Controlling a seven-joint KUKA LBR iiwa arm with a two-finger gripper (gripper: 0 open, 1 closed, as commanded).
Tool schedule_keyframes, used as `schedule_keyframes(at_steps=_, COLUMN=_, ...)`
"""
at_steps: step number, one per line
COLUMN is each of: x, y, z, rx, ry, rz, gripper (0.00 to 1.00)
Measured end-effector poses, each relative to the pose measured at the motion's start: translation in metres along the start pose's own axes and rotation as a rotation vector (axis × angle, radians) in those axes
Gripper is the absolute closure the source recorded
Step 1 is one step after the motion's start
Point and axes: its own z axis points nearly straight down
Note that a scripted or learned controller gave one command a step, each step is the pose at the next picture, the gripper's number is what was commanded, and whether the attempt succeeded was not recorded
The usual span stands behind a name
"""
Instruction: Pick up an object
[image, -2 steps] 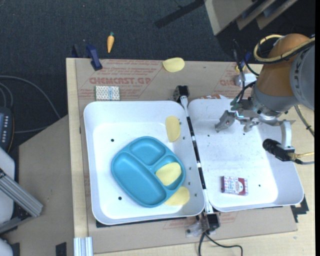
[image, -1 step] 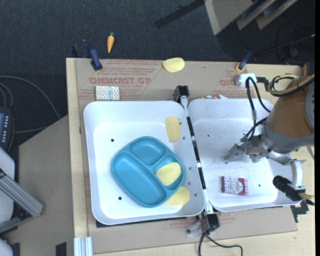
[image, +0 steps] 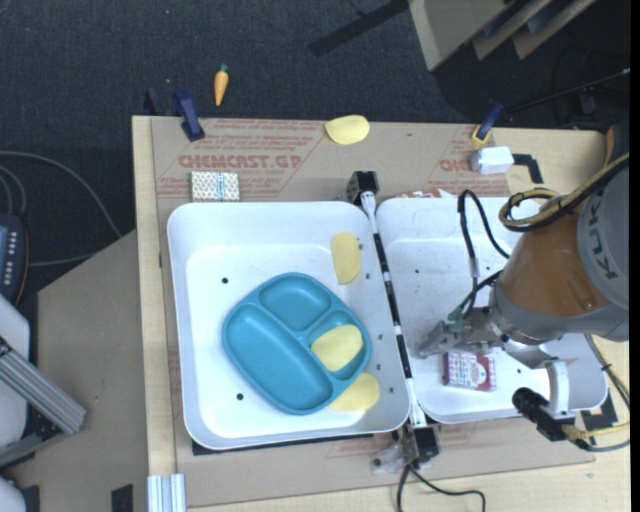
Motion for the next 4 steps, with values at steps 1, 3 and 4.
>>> schedule_keyframes(at_steps=1, x=-0.056, y=0.064, z=-0.058, rx=-0.003, ry=-0.002, rz=0.0, gripper=0.0)
schedule_keyframes(at_steps=3, x=-0.056, y=0.158, z=-0.05, rx=-0.004, ry=-0.003, rz=0.0, gripper=0.0)
schedule_keyframes(at_steps=4, x=-0.02, y=0.179, z=-0.041, rx=-0.005, ry=-0.002, rz=-0.002, gripper=0.0)
